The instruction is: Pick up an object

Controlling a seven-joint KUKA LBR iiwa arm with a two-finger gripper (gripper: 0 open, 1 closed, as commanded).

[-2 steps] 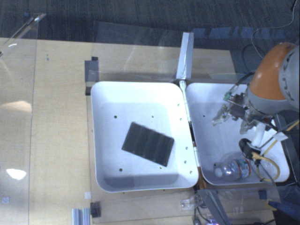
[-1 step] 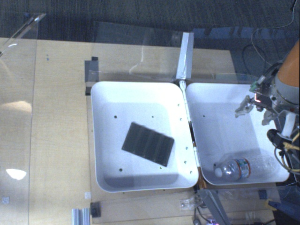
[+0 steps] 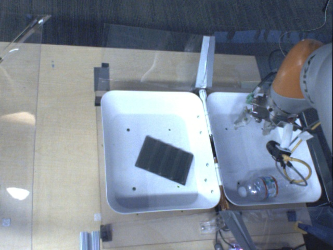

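Over the 12 o'clock end of the right bin (image 3: 237, 152), my gripper (image 3: 248, 112) hangs above bare white floor. I cannot tell how far open it is, and nothing shows caught in it. The nearest thing to pick is a clear plastic bottle (image 3: 258, 187), on its side at this bin's 6 o'clock, close to the wall; I judge it would roll if nudged. The left bin (image 3: 122, 113) on the surface (image 3: 57, 139) holds one dark ribbed mat (image 3: 164, 160), flat and askew, slightly toward 5 o'clock of centre, which probably gives me little edge to grip.
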